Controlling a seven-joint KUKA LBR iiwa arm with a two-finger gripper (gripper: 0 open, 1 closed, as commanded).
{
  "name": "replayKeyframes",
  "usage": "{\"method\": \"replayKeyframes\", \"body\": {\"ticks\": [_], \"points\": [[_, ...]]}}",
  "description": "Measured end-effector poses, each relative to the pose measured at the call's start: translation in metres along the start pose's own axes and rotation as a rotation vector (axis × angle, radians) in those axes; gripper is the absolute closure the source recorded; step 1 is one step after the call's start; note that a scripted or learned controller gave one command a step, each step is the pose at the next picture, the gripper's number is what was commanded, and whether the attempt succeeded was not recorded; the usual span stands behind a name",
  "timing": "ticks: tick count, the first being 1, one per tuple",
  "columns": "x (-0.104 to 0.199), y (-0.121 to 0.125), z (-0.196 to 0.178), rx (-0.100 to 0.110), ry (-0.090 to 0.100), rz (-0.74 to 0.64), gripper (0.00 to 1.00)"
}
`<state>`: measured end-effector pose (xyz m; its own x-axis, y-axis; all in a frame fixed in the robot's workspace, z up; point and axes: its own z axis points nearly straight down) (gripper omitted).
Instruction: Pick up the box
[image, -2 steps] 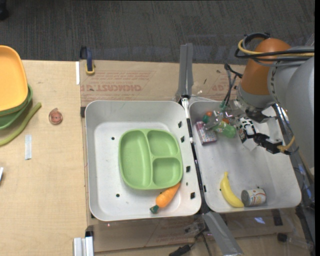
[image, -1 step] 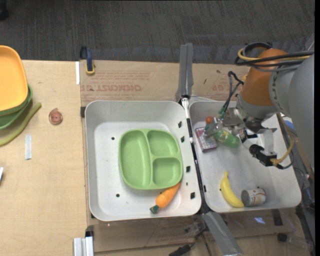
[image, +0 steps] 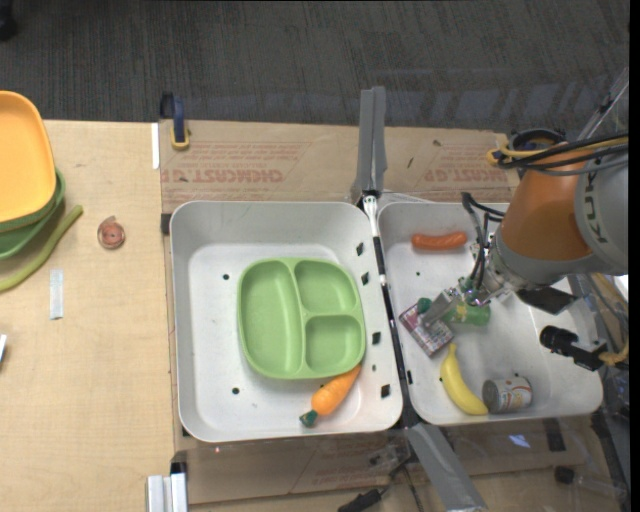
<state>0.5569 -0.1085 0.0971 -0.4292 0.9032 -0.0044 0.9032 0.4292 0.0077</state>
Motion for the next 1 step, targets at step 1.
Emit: {"method": "replayKeyframes", "body": {"ticks": [1], "points": [[0.0001,0.0008,-0.0095,-0.002,0.002,0.003,1.0]]}}
